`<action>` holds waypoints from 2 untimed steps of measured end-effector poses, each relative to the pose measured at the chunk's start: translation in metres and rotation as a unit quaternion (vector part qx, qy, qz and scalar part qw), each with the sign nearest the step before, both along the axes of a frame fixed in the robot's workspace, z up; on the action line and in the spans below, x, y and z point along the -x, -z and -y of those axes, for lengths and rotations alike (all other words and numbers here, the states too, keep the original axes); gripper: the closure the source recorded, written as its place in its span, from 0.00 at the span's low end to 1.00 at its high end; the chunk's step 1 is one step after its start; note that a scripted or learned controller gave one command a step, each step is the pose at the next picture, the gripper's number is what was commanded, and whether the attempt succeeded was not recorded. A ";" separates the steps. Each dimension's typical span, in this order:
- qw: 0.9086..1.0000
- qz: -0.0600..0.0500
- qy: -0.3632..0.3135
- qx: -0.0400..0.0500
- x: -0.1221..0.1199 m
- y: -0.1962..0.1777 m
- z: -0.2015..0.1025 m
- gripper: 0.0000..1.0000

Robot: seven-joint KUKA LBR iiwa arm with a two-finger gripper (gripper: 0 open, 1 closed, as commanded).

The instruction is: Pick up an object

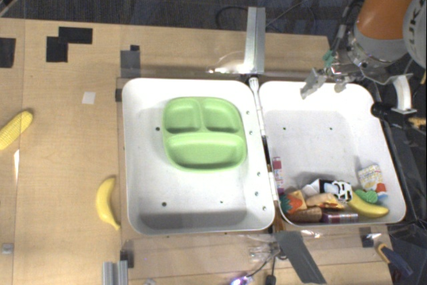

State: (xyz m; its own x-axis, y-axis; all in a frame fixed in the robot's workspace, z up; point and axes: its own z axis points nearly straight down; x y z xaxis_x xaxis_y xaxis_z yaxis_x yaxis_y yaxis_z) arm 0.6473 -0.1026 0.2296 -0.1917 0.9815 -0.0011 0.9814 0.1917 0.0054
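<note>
Item: we log the gripper above the right bin's far rim, its state unreadable. Toy pile in that bin's near corner, well apart. Green divided plate in the adjacent left bin.

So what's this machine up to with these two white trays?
A robot arm reaches in from the right, and its gripper hovers over the far edge of the right bin, holding nothing. A heap of small toys, a yellow banana-shaped one among them, sits in that bin's near corner, untouched. The left bin holds a green divided plate. Out on the bench lie a loose banana and a toy corn cob.
</note>
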 end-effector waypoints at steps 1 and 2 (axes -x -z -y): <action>1.000 0.000 0.028 0.000 -0.023 0.131 -0.007 0.00; 0.989 0.002 0.146 -0.001 0.008 0.141 0.031 0.00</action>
State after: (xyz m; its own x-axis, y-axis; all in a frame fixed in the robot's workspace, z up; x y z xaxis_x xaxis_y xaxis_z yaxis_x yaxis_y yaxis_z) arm 0.6392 -0.1331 0.0883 0.0994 0.9950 0.0013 0.9950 -0.0994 0.0088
